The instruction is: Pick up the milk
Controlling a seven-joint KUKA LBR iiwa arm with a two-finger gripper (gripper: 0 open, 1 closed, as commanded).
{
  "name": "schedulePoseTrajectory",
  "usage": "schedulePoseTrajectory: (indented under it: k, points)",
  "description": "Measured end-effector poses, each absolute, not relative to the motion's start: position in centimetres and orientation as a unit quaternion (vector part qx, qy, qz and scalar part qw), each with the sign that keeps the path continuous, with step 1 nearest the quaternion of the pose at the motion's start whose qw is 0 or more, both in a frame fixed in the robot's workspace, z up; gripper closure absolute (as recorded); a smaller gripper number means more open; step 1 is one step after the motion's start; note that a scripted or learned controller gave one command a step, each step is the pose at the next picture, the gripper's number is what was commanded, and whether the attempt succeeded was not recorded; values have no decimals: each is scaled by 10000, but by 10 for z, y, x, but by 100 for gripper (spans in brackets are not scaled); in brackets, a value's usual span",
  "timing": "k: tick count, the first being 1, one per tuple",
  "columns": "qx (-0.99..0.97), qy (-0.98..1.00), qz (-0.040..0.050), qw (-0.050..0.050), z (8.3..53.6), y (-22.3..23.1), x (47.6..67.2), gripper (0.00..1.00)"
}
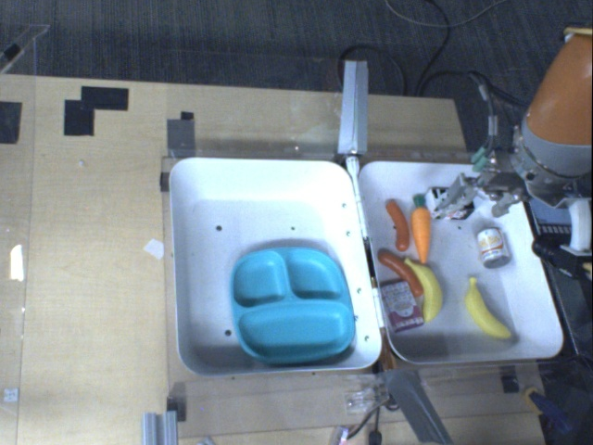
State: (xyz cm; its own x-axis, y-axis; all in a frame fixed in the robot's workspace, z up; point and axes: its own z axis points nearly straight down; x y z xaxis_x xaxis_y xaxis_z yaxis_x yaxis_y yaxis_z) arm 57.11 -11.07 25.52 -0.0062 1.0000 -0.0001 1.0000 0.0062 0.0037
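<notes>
**Two bins, one small bottle to find**

We saw the gripper (456,199) poised at the twelve o'clock end of the right bin (547,341), clutter around it too fine for us to tell its state. What we took for the milk (492,247), a small white bottle, lay on its side toward four o'clock from it, apart from the carrot (422,234) and bananas (486,311). That clear spot, we judged, favoured a clean descent. The blue tray (292,304) sat in the left bin (185,276).
</notes>
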Motion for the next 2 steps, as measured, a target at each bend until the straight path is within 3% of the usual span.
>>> schedulePoseTrajectory:
  k: [1,2]
  points:
    - [7118,7024,8,14,134,-152,629,0]
    - [5978,8016,22,35,172,-108,642,0]
